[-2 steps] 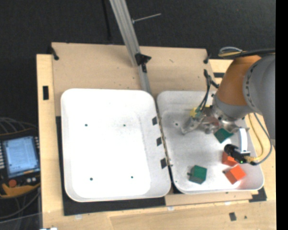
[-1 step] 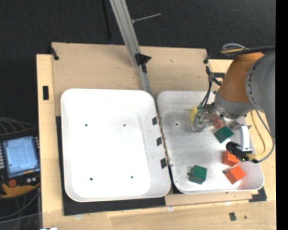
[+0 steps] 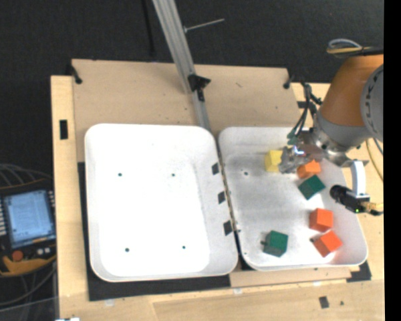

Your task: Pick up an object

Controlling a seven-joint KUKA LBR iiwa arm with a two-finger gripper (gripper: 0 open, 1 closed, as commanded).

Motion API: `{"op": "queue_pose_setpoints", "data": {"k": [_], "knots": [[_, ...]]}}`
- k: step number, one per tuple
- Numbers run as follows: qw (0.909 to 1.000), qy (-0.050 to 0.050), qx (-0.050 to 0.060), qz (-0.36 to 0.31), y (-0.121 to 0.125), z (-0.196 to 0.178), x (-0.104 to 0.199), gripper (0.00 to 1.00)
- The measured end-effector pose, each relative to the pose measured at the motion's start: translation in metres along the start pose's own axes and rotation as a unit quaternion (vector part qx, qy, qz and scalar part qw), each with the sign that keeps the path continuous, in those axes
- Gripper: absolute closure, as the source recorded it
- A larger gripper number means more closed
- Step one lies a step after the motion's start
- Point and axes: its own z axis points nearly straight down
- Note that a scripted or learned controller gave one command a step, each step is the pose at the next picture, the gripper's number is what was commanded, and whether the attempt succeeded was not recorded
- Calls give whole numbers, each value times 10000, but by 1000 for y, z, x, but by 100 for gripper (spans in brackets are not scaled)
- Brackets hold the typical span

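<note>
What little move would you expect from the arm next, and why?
Probably a short drop onto the yellow block. The tool sits right beside it near the top of the right bin, and nothing visibly sits in its grip.

Six small blocks in the right bin [image 3: 254, 259]

We see a yellow block [image 3: 274, 160] at its far side, an orange block [image 3: 309, 168], two green blocks [image 3: 311, 187] [image 3: 275, 243], two orange blocks [image 3: 321, 219] [image 3: 327, 243] nearer.
</note>
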Motion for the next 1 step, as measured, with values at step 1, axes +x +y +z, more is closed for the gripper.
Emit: {"op": "queue_pose_setpoints", "data": {"k": [1], "knots": [[10000, 1, 3, -38, 9, -47, -1, 100]]}}
